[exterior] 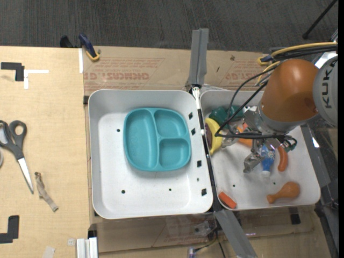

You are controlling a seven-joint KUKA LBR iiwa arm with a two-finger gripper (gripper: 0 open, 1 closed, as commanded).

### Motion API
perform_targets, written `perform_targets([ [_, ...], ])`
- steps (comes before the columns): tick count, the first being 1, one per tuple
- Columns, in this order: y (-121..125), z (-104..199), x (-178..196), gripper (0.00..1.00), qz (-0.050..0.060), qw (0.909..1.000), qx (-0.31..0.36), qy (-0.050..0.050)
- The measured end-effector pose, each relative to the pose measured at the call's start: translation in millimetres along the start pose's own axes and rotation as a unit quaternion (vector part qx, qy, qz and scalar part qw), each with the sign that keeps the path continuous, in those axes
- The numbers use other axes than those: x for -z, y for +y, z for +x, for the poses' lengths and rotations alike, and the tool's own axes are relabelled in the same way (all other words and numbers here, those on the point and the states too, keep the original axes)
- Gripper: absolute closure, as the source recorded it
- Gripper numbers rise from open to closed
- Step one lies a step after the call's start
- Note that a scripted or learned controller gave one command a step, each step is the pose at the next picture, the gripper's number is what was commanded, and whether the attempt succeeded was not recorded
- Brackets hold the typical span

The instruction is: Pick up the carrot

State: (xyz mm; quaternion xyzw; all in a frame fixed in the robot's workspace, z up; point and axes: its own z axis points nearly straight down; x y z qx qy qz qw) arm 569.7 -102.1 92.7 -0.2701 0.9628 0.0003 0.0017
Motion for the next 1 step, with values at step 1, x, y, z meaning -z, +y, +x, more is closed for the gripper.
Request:
perform_targets([
  [1,-11.9,-18.0,0.5,0.00,0.001,1.0000,-0.009,0.000],
])
